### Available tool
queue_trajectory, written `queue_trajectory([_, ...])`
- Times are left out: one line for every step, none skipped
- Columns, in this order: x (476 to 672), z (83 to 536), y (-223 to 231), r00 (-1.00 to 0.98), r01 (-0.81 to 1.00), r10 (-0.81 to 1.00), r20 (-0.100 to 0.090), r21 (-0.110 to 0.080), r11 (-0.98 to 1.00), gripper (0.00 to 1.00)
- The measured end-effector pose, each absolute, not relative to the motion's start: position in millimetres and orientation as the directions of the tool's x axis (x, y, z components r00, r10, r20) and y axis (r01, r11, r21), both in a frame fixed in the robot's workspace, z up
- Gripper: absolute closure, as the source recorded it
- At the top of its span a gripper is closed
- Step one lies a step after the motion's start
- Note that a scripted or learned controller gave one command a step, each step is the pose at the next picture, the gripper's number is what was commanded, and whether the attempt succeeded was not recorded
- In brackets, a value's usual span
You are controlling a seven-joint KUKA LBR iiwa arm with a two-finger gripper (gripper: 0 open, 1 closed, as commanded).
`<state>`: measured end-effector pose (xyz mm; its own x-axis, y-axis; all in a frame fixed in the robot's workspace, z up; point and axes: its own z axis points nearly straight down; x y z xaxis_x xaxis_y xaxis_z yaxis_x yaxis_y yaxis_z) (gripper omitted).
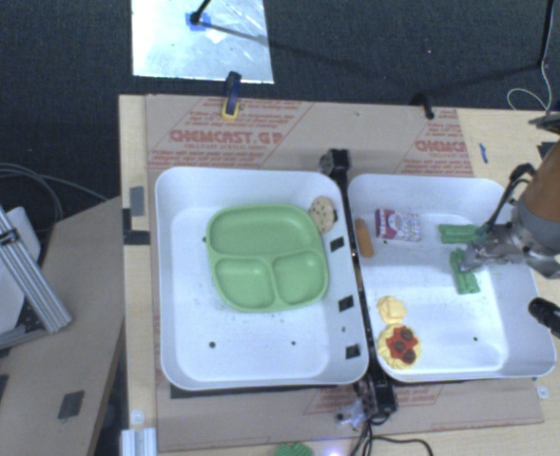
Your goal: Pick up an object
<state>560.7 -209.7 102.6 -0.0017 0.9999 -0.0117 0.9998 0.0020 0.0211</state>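
nothing looks lifted yet: the gripper (470, 262) sits low in the right bin (522, 350) over a green block (466, 277), and i cannot tell how its jaws stand.

We see the arm (557, 202) coming in as a bulky rounded body, orange-brown on top, grey below. A thin dark cable (508, 193) loops along its near side. At the tip sits a gripper (477, 253) of grey metal, small and boxy. Lower right, a black knob-like part (552, 316) juts out.
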Motion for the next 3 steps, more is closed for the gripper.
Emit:
queue_trajectory([606.9,232,-206,-0.007,1.000,1.000,-0.006,0.016,0.007,1.00])
queue_trajectory([603.2,224,-206,-0.004,1.000,1.000,-0.002,0.004,0.004,0.00])
queue_trajectory([570.5,81,-206,0.000,1.000,1.000,0.002,-0.005,0.000,0.00])
